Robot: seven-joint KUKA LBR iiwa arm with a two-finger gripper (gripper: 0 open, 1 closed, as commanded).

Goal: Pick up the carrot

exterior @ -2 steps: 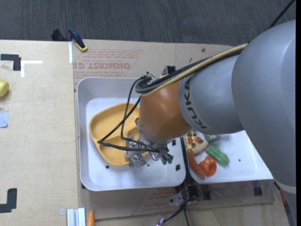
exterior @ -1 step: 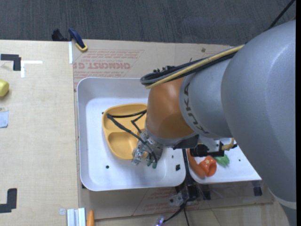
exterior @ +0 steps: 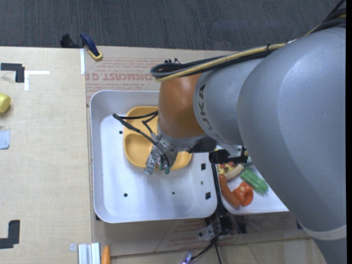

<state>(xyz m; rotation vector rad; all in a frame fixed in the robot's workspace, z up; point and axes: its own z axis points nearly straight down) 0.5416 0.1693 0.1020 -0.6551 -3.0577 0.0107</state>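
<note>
A: So, going from the left, what lies beside the shallow white plastic bin on the left (exterior: 104,164)?

B: Left of that bin is bare light wooden bench (exterior: 44,164), with a small yellow rounded object (exterior: 4,103) at its far edge. Inside the bin lies a yellow plastic bowl-like dish (exterior: 136,139), and the two-finger gripper (exterior: 157,164) hangs over the dish's lower rim.

A: Is the gripper holding something?

B: I see nothing between its tips. Whether the pincer is open or closed I cannot tell; the tips are too small and blurred.

A: And the carrot?

B: Right of the left bin, in the second white bin (exterior: 275,205), some toy foods lie together: a long orange-red piece (exterior: 226,193) that I judge to be the carrot, touching a red tomato-like piece (exterior: 244,194), with a green vegetable (exterior: 254,181) just beside. The thick grey arm with the orange band (exterior: 177,106) covers most of that bin.

A: How to do this step well?

B: I think the gripper should cross the wall into the right bin, come down over the carrot's free end away from the red piece, and close across its thin side.
</note>
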